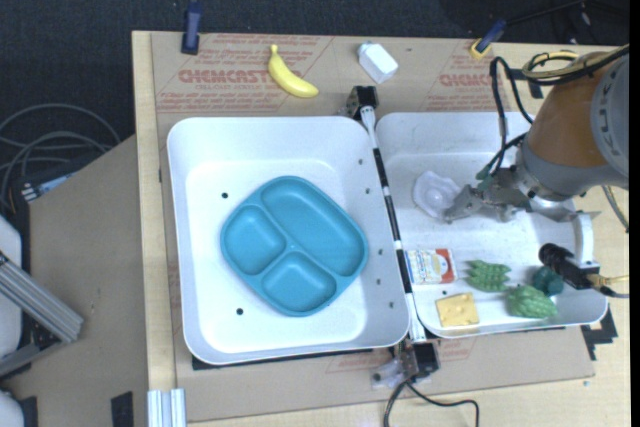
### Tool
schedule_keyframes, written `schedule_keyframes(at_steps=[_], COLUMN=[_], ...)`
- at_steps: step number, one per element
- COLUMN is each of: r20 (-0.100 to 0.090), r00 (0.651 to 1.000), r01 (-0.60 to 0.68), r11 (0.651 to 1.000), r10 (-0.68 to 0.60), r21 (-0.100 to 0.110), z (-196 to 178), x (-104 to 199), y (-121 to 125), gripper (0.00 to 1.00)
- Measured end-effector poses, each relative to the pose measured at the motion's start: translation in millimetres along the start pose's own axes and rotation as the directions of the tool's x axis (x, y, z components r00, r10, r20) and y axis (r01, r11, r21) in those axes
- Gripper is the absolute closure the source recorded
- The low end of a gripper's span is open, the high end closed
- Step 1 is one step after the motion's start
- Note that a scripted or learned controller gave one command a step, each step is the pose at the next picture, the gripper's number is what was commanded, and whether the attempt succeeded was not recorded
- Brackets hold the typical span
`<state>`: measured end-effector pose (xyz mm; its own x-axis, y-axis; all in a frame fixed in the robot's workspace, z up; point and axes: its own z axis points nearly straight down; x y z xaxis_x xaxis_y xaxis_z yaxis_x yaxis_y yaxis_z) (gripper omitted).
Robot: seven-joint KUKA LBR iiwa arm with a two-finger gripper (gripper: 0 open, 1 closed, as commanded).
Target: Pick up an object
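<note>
Clear cup (434, 192) beside your hand (470, 205) looks light, thin, slippery; take its rim gently. You cannot tell the hand's state.

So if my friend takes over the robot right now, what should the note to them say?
Gripper: low in the right bin, right beside a clear plastic cup. Nothing seen held; I can't tell how its fingers are set.
Right bin's near end: a small red-and-white packet, a yellow cheese-like piece, two green leafy toys.
Left bin: a blue divided plate.
On the bench behind the bins: a banana and a small white block.
Done: nothing lifted yet.
Left: grab one object and raise it.
</note>
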<state>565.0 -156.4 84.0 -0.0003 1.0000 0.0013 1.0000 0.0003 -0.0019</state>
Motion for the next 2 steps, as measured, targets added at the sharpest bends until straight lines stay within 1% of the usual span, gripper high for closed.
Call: schedule_keyframes(at_steps=[1, 2], r20=[0.0, 0.001], r00=[1.0, 1.0], r01=[-0.001, -0.002], r11=[1.0, 1.0], r10=[0.001, 0.002], r21=[0.0, -0.002], z=[-22.2, -32.0], x=[20.3, 20.6], y=[-86.5, -86.0], gripper=[0.0, 1.0])
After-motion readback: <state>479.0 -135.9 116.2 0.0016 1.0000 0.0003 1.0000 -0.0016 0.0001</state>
